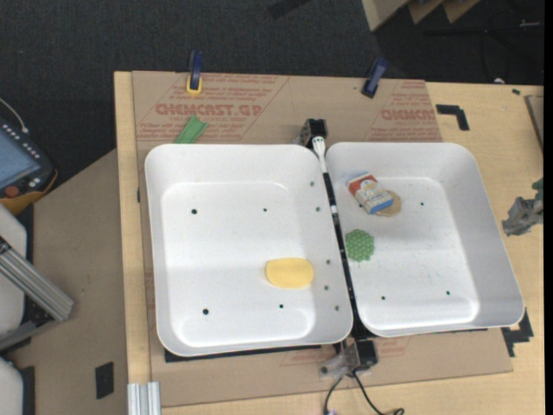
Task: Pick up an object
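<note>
Right now three candidates lie in the two white bins on the desk: a flat yellow oval piece in the left bin, towards its near right corner, and in the right bin a small red, white and blue carton near the far left part, with a round green textured ball nearer the camera, just beside the wall where the bins meet. At the right edge of the view, past the right bin's rim, a grey shape shows that may be the claw; I cannot tell how far it is spread, and nothing can be seen in it. The risks look plain enough. The yellow piece seems low and flat, so a descent could skid over it or close on nothing. The green ball sits so close to the dividing wall that a finger may strike the rim, and a round thing could roll away. The carton lies at an angle, so a misaligned grasp might pinch a corner and twist it free.
</note>
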`<act>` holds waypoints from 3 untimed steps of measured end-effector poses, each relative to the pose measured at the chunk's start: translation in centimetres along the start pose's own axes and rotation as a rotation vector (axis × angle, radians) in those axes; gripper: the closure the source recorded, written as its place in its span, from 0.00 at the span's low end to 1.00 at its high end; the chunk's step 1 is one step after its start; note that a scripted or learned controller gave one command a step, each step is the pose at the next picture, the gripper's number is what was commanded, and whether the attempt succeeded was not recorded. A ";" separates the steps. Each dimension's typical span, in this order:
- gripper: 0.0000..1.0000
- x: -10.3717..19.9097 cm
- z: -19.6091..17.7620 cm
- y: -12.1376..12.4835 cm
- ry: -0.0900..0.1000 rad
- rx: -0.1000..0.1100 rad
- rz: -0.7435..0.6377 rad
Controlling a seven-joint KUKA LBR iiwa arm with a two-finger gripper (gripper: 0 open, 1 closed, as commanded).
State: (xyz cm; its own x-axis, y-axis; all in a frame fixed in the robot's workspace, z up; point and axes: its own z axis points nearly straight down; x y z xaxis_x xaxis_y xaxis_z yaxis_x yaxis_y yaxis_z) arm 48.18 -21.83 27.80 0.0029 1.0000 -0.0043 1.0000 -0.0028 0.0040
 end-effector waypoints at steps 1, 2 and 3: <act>1.00 10.9 -0.6 -0.2 0.008 0.006 -0.013; 1.00 24.6 -13.6 -0.1 0.008 -0.013 -0.020; 1.00 28.0 -12.0 -0.3 0.004 0.008 -0.007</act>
State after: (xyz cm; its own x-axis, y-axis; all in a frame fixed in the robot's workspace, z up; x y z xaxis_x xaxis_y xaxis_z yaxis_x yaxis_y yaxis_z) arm 47.90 6.19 39.65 -0.0040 1.0000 0.0002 1.0000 0.0040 -0.0037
